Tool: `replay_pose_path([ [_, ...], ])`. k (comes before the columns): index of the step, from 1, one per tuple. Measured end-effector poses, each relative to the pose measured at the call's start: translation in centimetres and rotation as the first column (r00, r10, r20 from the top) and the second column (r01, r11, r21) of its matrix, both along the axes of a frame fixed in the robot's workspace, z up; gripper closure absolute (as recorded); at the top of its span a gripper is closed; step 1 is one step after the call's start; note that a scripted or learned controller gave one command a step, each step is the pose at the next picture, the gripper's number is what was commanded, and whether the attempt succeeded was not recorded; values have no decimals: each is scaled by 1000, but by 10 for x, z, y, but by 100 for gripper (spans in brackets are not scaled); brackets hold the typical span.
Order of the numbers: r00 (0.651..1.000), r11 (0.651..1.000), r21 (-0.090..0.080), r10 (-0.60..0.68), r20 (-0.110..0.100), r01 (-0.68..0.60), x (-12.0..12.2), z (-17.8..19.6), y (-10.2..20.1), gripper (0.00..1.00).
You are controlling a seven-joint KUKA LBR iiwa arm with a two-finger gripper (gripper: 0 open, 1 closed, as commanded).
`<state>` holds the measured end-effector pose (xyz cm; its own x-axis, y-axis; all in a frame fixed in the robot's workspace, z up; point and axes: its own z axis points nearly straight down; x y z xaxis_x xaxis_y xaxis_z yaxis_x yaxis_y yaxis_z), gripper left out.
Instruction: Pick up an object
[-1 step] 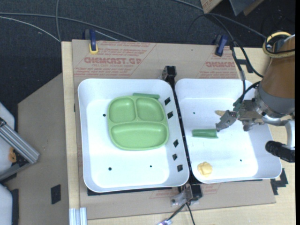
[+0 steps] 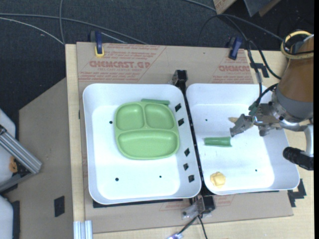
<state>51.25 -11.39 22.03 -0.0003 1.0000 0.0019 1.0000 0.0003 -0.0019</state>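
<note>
Camera view, slanted down on the bench: we take the right bin [image 2: 259, 176] as our landmark. Largest item is the left bin [image 2: 99, 178], just beside it across the clipped divider, holding a green divided plate [image 2: 147, 131] with a thin green strip [image 2: 155, 102] showing past the plate's far edge. The arm [image 2: 299, 83] comes in over the right bin's right rim, orange band above the wrist, and its gripper [image 2: 238, 125] hangs over the bin's middle, fingers parted by a moderate gap with nothing between them. Candidate objects inside the right bin: a small green piece [image 2: 218, 142] lying flat near the bin's left wall, just beside and below the fingertips, and a small yellow object [image 2: 217, 179] near the bin's near-left corner, well apart from the gripper. Progress, as we judge it: no grasp made; nothing is lifted; approach, closing and lift all remain. The green piece looks the likelier target given its nearness. Unclear: how high the fingertips sit above the bin floor, since the slant gives no height cue; what the yellow object is; how much of the green strip lies under the plate; the arm's upper part is cut off at the frame edge.
</note>
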Motion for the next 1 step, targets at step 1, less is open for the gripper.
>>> replay_pose_path([
  [1,1000,1000,1,-1,-5,1,-6,-44,0,0],
])
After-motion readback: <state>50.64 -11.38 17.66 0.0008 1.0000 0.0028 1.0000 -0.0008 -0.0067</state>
